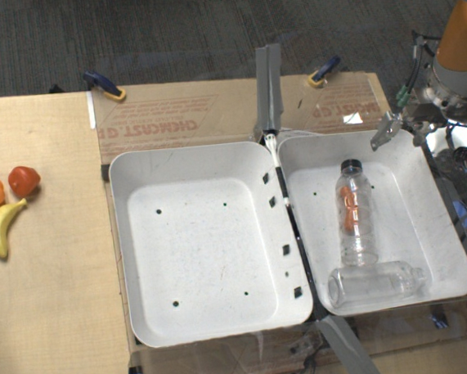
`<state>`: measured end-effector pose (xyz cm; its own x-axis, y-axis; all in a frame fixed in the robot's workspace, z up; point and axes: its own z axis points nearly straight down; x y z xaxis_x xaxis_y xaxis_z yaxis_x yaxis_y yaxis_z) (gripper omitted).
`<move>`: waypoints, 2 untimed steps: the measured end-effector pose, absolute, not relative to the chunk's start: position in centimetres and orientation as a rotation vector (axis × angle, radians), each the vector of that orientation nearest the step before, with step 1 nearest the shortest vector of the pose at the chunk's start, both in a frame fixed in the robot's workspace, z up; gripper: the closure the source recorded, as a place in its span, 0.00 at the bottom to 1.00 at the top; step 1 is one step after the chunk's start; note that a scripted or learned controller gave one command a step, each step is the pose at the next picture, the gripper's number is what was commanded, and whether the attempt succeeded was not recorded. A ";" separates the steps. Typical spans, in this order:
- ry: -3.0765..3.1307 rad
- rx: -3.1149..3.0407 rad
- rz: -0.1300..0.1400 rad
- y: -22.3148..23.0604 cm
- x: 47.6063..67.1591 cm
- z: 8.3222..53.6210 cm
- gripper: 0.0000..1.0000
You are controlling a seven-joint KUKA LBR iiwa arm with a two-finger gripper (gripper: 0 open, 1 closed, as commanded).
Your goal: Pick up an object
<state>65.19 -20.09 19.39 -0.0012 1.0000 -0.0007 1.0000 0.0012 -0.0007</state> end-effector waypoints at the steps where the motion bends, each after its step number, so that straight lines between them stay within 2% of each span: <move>1: -2.313 -2.124 0.002 -15.0 61.7 9.1 0.00; 2: -2.319 -2.131 -0.011 -15.0 62.0 10.5 1.00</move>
<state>62.04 -14.98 10.46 -0.0844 0.9964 -0.0015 0.9964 0.0844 0.0109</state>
